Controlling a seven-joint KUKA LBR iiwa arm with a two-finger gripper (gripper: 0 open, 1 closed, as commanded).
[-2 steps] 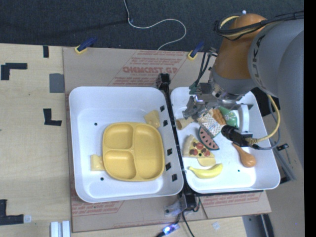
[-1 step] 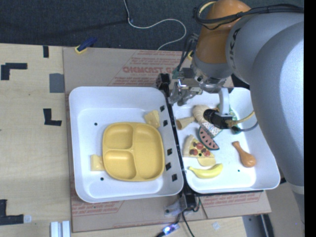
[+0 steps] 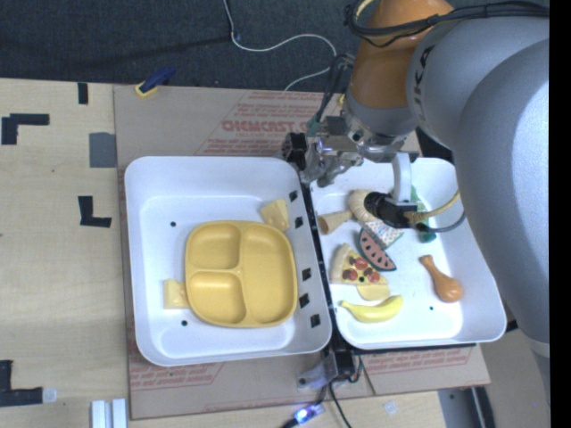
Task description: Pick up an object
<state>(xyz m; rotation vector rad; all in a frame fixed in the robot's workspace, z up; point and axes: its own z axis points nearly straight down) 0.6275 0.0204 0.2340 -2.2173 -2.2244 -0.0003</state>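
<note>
Camera view, looking down at a slant: the grey arm takes up the upper right, its orange band above the wrist, reaching in over the far edge of the right bin. The bench carries a cardboard sheet under both bins. The left bin holds a yellow divided plate that fills most of its floor, leaving open white floor along the far side and the left wall. A pale yellow wedge lies just beyond the plate's far right corner, near the shared wall between the bins, and another pale piece sits touching the plate's left edge.

The gripper hangs over the far end of that shared wall, at the right bin's far-left corner; whether its jaws are apart or together cannot be told, and nothing shows between them.

In the right bin the toys crowd the left half, close to the dividing wall: a pizza slice, a watermelon slice, a banana near the front, a tan cone-shaped piece, and a beige mushroom-like piece nearest the gripper. A chicken drumstick lies apart to the right, with clear floor around it toward the right wall and front rim.
</note>
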